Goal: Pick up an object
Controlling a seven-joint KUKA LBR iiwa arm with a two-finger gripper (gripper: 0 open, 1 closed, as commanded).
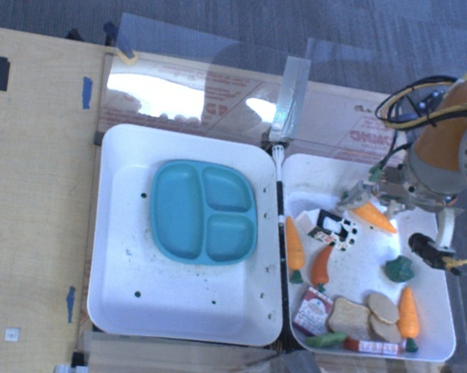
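**Jaw state undetermined; arm positioned over right bin**

Jaws cannot be read from this view: the gripper point(369, 196) sits at the far edge of the right bin point(447, 330), its tip lost among wrist hardware and cabling, so whether it grips anything cannot be told.

An orange carrot point(375, 215) lies just beside the tip and appears the likeliest target. Other candidates are scattered across the same bin: a second carrot point(294, 244), a chilli point(322, 265), bread slices point(351, 315), a green broccoli piece point(398, 268).

The left bin point(104, 292) holds a blue divided plate point(203, 212), presumably a destination.
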